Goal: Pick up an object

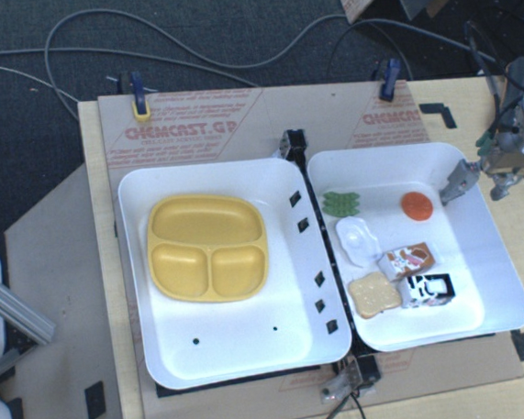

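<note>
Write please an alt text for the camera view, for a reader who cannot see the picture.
The robot's hand hangs open over the right bin's far right edge, holding nothing. That bin holds a green item, an orange disc, a white piece, a toast slice and two small packets. The left bin holds a yellow divided plate.

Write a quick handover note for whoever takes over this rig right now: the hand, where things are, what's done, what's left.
Hand: open, holding nothing, at the right bin's upper right edge.
Right bin: green item, orange disc, white piece, brown packet, bread slice, black-and-white item.
Left bin: yellow divided plate.
Done: nothing picked.
Left: choose an object, probably the nearby orange disc, grip it and lift.
</note>
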`<move>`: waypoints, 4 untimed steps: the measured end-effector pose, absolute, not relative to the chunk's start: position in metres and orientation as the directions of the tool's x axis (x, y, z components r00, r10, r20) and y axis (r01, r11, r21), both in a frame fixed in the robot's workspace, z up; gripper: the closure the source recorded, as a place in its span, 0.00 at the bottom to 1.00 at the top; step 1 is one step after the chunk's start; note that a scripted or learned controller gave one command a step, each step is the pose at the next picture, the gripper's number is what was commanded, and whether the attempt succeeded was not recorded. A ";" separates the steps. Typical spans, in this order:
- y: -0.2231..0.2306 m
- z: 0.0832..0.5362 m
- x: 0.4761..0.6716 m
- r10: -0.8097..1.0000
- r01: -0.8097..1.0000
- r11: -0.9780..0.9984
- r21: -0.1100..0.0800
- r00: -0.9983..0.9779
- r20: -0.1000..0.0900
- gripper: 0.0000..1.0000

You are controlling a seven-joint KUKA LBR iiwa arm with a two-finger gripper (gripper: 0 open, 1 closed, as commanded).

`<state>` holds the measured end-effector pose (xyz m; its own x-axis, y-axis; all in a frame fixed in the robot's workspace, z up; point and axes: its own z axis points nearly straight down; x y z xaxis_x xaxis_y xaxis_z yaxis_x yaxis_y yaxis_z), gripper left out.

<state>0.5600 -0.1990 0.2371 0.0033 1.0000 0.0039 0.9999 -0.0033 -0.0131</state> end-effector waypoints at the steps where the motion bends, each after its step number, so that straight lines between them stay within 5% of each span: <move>1: -0.198 0.244 0.563 1.000 1.000 0.000 -0.001 0.000 0.001 0.00; 4: -0.191 0.087 0.570 1.000 1.000 0.001 -0.005 -0.001 0.003 0.00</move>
